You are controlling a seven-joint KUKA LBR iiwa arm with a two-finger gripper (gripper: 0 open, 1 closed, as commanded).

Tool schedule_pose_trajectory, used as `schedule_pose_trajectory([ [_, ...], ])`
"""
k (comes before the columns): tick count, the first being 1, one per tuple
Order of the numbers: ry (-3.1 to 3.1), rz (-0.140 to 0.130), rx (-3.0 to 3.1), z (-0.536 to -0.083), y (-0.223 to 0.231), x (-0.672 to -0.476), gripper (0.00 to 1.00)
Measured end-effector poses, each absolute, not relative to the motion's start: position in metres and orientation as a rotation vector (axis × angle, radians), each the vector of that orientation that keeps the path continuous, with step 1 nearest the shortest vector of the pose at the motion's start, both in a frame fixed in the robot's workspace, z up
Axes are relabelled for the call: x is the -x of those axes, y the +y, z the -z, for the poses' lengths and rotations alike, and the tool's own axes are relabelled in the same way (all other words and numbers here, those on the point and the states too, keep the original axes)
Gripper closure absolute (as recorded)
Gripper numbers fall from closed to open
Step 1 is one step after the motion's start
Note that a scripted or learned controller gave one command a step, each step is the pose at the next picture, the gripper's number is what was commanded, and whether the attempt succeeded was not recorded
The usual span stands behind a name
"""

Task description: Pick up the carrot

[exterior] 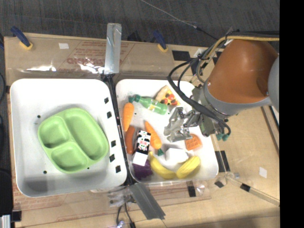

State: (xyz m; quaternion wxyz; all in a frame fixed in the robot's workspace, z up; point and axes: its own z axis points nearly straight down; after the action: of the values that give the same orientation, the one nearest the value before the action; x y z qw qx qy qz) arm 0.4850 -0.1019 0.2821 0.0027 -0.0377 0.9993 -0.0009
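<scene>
Three orange pieces sit in the right bin (205, 167): a carrot (128, 115) upright along the left wall, a darker orange sausage-like piece (130, 139) below it, and a slim carrot (153, 134) slanting near the middle. My gripper (176, 127) hangs over the bin's centre right, just right of the slim carrot and apart from it. Its metal fingers (174, 120) point down-left and look open, with nothing between them.
The right bin also holds a green bottle (151, 104), a pizza slice (167, 97), a waffle piece (194, 142), a banana (161, 167), a corn cob (188, 166), a purple piece (141, 169) and a black-and-white box (143, 141). A green divided plate (72, 139) lies in the left bin (23, 127).
</scene>
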Motion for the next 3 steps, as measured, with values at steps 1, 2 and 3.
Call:
schedule_pose_trajectory([
  [1,3.135,0.007,0.003,-0.351,-0.183,-0.507,1.00],
  [2,3.135,-0.001,0.240,-0.263,-0.211,-0.477,1.00],
  [3,3.129,0.003,0.249,-0.275,-0.210,-0.479,1.00],
])
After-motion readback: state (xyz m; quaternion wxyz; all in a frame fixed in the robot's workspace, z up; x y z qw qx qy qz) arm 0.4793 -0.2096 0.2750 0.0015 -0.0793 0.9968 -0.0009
